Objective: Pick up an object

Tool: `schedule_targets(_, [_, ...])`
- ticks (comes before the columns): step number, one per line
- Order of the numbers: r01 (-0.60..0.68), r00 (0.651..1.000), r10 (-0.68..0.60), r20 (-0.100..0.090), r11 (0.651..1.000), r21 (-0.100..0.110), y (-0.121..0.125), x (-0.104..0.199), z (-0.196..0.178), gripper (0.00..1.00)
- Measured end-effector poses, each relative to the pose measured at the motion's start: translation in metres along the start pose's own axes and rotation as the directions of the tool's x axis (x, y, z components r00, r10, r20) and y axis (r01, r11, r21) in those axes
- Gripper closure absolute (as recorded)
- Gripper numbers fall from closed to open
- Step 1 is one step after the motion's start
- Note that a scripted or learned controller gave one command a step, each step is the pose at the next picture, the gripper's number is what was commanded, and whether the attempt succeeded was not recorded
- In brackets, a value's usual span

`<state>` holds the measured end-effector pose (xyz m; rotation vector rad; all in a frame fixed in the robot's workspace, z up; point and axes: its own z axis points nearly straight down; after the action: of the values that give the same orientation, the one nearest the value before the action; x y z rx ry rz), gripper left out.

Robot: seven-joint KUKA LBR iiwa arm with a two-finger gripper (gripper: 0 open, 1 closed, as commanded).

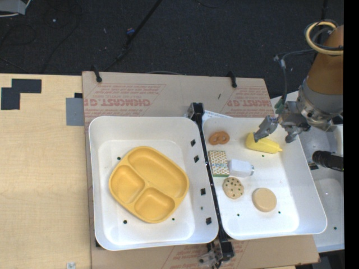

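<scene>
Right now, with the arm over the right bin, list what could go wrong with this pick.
1. The end effector hangs at the far end of the yellow banana-shaped toy, so a grasp there may be off-centre and slip.
2. That toy lies close to the right bin's far wall, so a finger could strike it.
3. The pretzel lies near and could get nudged.

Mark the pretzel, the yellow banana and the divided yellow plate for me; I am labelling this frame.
pretzel (219, 137), camera view, on its upper loop.
yellow banana (265, 145), camera view, mid-body.
divided yellow plate (141, 171), camera view, on the central ridge.
</scene>
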<state>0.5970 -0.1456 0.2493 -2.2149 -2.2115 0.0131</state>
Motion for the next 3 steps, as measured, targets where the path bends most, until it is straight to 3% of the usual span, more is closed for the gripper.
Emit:
schedule_targets(1, [0.002, 1.000, -0.002, 0.002, 1.000, -0.011, 0.002, 0.000, -0.006, 0.00])
schedule_targets(3, [0.001, 1.000, -0.001, 0.001, 1.000, -0.006, -0.007, -0.004, 0.097, 0.00])
